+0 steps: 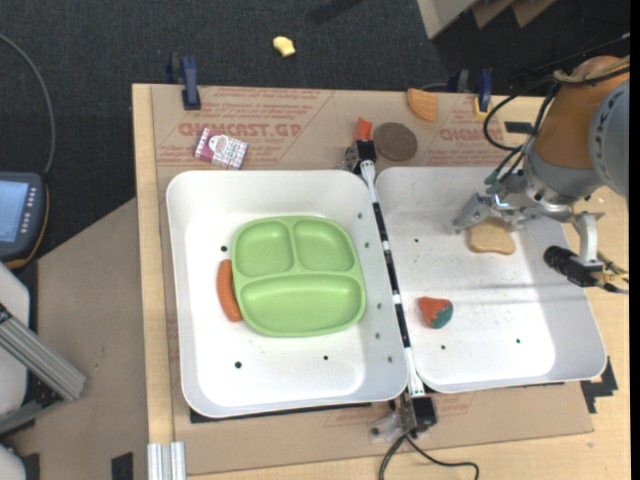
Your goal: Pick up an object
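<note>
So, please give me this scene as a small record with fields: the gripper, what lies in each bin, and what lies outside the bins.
gripper: over the right bin, just above a tan bread-like piece
right bin, other content: red and green strawberry toy
left bin: green divided plate, orange sausage-like toy beside the plate's left edge
outside bins: brown round piece, small pink packet

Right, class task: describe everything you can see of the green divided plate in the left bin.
The green divided plate is pale green and looks like smooth plastic, a rounded rectangle with three compartments: two small ones on the far side, one long one on the near side. It lies flat and upright near the middle of the left bin. An orange carrot-like piece lies along its left edge, apparently touching.
</note>
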You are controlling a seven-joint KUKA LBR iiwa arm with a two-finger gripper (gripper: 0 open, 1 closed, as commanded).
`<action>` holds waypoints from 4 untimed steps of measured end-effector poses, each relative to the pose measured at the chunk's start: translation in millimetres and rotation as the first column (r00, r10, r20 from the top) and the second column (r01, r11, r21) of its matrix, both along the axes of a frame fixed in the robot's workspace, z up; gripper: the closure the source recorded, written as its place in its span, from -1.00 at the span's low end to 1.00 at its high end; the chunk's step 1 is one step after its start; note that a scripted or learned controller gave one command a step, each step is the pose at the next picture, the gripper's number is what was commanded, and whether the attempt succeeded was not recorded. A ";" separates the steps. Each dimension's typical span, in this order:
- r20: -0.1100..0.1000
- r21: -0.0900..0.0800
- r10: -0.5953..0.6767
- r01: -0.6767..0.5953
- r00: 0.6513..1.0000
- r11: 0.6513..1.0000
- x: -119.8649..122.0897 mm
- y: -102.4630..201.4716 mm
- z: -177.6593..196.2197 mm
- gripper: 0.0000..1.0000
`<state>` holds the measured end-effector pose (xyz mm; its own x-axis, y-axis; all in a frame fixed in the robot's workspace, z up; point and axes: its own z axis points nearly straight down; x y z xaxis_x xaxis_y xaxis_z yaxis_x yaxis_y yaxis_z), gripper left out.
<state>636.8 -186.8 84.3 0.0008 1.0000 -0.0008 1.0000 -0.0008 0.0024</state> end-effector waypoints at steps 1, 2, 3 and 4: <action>0.009 -0.004 0.002 -0.002 1.000 1.000 3.2 0.0 15.0 1.00; 0.007 -0.004 0.002 -0.002 1.000 1.000 2.8 0.1 14.3 -1.00; 0.004 -0.003 0.002 -0.002 1.000 1.000 -21.9 22.4 3.1 -1.00; 0.007 -0.003 0.003 -0.003 1.000 1.000 33.0 -2.9 36.0 -1.00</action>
